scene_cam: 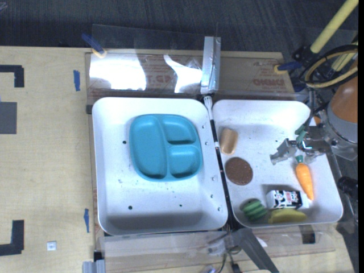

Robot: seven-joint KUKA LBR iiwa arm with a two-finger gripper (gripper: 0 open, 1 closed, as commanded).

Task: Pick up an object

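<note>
Claw: over the right bin, toward its right side; whether it is spread or pressed together cannot be told.
Arm: grey, orange band above the wrist, entering from the right edge.
Carrot: orange with a green top, just below the claw, lying lengthwise in the right bin.
Carton: small, white with black patches, near the front of the right bin, left of the carrot's tip.
Banana: yellow, flat along the front wall, touching the carton.
Green item: ribbed, just left of the banana.
Brown disc: round, flat, mid-left in the right bin.
Tan piece: bread-coloured, above the disc.
Right bin: shallow, white.
Left bin: shallow, white, holds a blue divided plate.
Desk: pale wood with black corner marks.
</note>
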